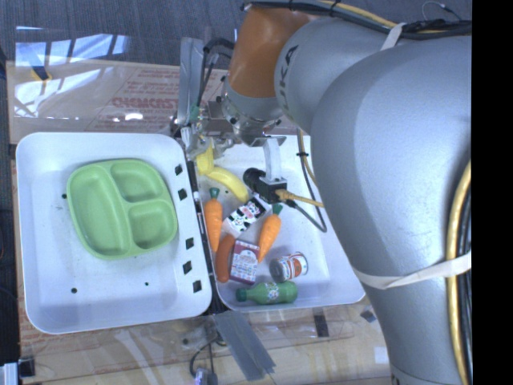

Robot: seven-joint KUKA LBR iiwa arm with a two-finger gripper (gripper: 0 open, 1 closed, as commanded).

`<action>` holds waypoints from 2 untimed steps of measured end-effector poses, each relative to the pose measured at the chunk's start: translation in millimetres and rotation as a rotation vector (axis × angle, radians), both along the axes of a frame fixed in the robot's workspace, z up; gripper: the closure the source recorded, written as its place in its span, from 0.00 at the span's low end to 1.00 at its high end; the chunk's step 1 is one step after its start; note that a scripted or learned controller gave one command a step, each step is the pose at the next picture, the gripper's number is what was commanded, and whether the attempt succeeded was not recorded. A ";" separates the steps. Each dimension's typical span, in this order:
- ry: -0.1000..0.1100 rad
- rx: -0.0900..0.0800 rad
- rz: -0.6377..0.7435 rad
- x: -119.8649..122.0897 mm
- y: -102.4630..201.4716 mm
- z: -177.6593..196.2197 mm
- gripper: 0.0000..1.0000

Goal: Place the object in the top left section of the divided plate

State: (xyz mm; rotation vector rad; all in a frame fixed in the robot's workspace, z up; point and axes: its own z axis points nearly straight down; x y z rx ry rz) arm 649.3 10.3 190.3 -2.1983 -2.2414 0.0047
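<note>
The arm (361, 119) hangs over the right bin (341, 283); its gripper (204, 131) sits at the bin's far left corner, and how it is set I cannot tell. Well left of it lies the plate (120, 207), bare. Just below it, the banana (220, 179) looks light, smooth, likely rigid plastic; grip across its middle. Beyond lie carrots (213, 219), cartons, a can, a bottle (268, 293).

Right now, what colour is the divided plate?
Light green; the divided plate shows best in the camera view.

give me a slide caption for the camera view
KUKA arm's gripper above a banana in the right bin; green divided plate in the left bin.
</note>
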 end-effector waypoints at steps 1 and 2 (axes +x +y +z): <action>-0.002 0.001 0.120 7.0 65.7 1.0 1.00; -0.002 0.001 0.120 7.1 65.7 1.2 0.00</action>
